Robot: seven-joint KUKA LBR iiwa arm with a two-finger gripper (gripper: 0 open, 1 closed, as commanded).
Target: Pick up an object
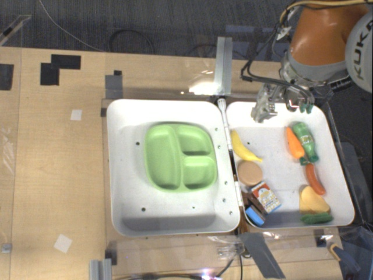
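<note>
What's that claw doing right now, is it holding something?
Gripper: above the far edge of the right bin, nothing between its fingers; open or shut cannot be told.

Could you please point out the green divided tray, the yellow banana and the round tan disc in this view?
Green divided plastic tray (165, 159): camera view, on its large left compartment.
Yellow toy banana (244, 147): camera view, on the middle of its curve.
Round tan disc (250, 172): camera view, on its flat top.

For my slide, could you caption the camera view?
Gripper above the right bin of toy food; green tray left.
</note>
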